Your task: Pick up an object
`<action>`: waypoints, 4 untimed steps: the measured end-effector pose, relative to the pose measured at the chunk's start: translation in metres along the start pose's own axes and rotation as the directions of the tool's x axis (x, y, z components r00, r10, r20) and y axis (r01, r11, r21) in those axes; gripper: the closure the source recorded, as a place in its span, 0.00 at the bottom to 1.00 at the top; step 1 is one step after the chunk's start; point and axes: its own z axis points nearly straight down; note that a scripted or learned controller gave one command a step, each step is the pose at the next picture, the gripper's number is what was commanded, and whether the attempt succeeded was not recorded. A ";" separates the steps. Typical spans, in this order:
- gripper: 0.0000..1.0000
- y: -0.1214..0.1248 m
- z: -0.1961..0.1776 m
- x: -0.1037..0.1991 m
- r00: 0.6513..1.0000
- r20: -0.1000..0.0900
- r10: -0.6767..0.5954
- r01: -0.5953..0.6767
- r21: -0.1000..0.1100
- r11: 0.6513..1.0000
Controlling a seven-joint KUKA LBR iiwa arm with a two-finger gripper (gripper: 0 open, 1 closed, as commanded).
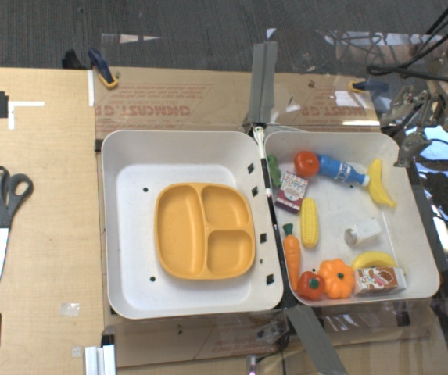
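Yellow three-compartment plastic plate (pixel 205 231) is centred in the left white bin (pixel 122 209); pincer (pixel 416 131) state cannot be told.

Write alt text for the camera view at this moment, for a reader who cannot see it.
Two white bins sit side by side on a bench: the left bin holds a yellow divided plate, the right bin holds toy food, including a corn cob, carrot, two bananas and a tomato. The tool hangs above the right bin's far right corner. Scissors lie on the bench at left.
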 end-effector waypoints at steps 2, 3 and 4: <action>0.00 0.029 0.159 0.136 1.000 0.017 0.008 -0.008 0.005 1.000; 0.00 -0.008 0.137 0.142 0.999 0.000 -0.038 0.038 0.001 0.999; 0.00 0.046 0.158 0.142 0.992 0.023 -0.121 0.121 0.013 0.993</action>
